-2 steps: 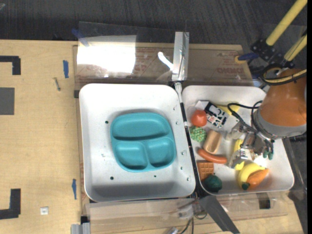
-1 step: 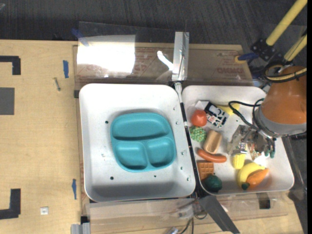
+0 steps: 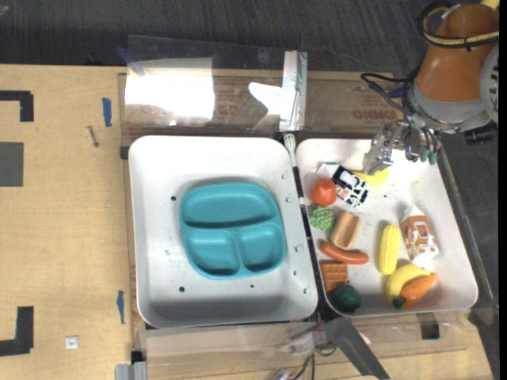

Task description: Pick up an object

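Gripper hovering at right bin's back edge, fingers' state unclear; toy food crowding the left, bare floor rightward.

Gripper hangs over the right bin (toy food), teal tray left.

A teal divided tray lies in the middle of the left white bin, which fills the centre of the frame. Above the bins, toward the top centre, a clear plastic sheet lies over brown cardboard, catching a bright glare. The tan bench top takes up the left of the frame, marked with black tape corners and short strips of blue tape.
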